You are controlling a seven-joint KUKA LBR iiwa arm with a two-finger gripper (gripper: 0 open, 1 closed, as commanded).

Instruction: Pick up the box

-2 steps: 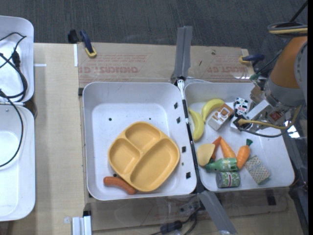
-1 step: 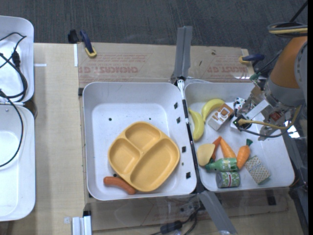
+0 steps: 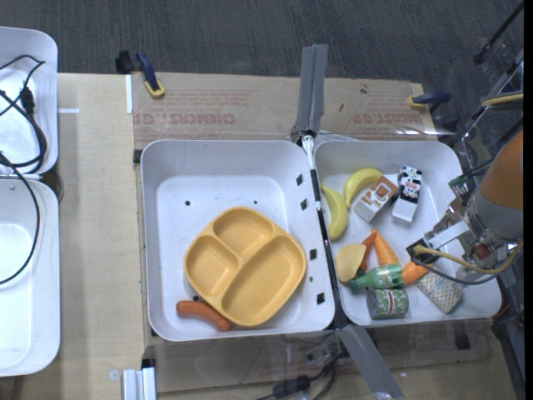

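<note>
Your gripper (image 3: 429,252), finger state unclear from here, hovers at the right bin's (image 3: 466,311) right side; the box (image 3: 376,197) lies up-left of it beside the bananas (image 3: 354,197), long axis diagonal, milk carton (image 3: 407,194) just right.

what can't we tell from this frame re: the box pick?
- Gripper: finger state unreadable in the camera view; small, cluttered by cables.
- Arm: cut off by the right edge.
- Box: label print too small to read; its left side touches the bananas.
- Milk carton: print too small to read.
- Mesh-patterned item: identity unclear, partly under the gripper.
</note>
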